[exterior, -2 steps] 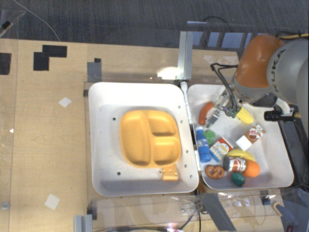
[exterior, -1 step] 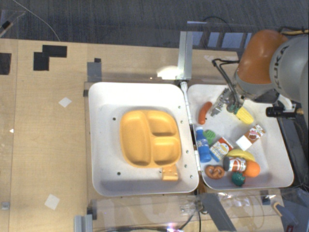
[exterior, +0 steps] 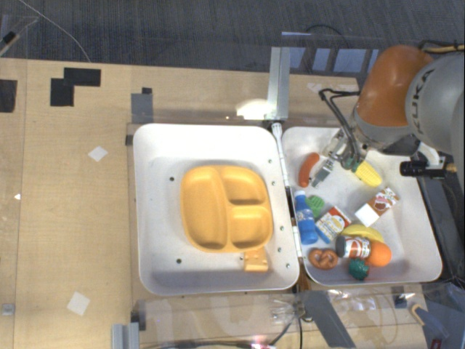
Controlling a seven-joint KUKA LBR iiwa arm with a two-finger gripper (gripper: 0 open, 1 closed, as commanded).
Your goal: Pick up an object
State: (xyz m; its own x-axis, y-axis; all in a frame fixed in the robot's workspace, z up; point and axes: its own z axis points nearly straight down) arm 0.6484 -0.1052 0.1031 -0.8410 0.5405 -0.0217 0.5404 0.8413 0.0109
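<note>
The arm is reaching in from the right and hanging its gripper (exterior: 327, 167) low over the upper left part of the right bin (exterior: 418, 267) — a sensible place to be working, since every loose item is lying there, while the left bin (exterior: 152, 267) is carrying a yellow divided tray (exterior: 225, 208) alone. Whether the pincer is open or closed cannot be told; its tip is too small and dark against the white floor. The nearest candidate is the red-orange piece (exterior: 309, 168), lying just beside the tip on its left — close enough to be touching, though that is uncertain. The yellow corn (exterior: 368, 173) is sitting just to its right, and the blue bottle (exterior: 304, 220) is lying below along the bin's left wall.
</note>
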